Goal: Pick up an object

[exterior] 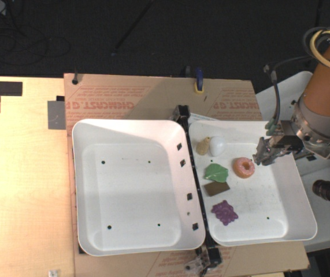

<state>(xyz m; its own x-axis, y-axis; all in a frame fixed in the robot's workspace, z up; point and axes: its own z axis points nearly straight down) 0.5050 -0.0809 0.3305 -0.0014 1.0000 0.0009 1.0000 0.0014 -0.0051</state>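
The right bin [292,212] holds several small objects: a tan piece [203,146] beside a white egg-shaped one [217,146], a green leaf-like piece [215,172], a brown block [216,188], a purple cluster [225,212] and a pink doughnut [244,168]. My gripper [264,153] hangs over the right bin's right half, just right of the pink doughnut. Nothing shows between its tips.
The left bin [130,183] lies beside the right one, with a black divider strip [189,172] between them. Both rest on a cardboard sheet [130,100]. A pale wooden bench top [20,183] spreads to the left. A blue clamp [199,81] sits at the cardboard's far edge.
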